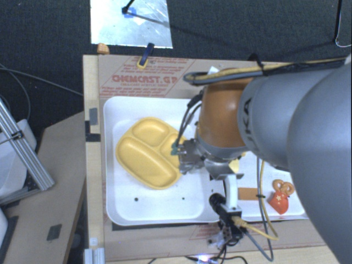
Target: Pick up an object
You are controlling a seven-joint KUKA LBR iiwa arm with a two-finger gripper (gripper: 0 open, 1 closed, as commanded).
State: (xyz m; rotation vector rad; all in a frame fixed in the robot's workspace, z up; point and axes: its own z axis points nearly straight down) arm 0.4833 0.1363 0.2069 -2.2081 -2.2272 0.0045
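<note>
A yellow divided plate (146, 152) lies tilted in the left white bin (124, 202). My gripper (185, 156) hangs under the arm's orange band (220, 114), right at the plate's right edge; the wrist body hides how it meets the plate. In the right bin (294, 210) an orange-red toy (280, 197) lies near the front, with a flat brown piece (248, 194) to its left. A bit of something yellow (236, 165) peeks out from under the wrist.
The grey arm covers most of the right bin. Cardboard with red print (143, 77) lies behind the bins, with a blue-and-yellow item (146, 55) and a silver sheet (132, 15) farther back. Cables (231, 227) hang at the front edge. An aluminium frame (22, 153) stands at the left.
</note>
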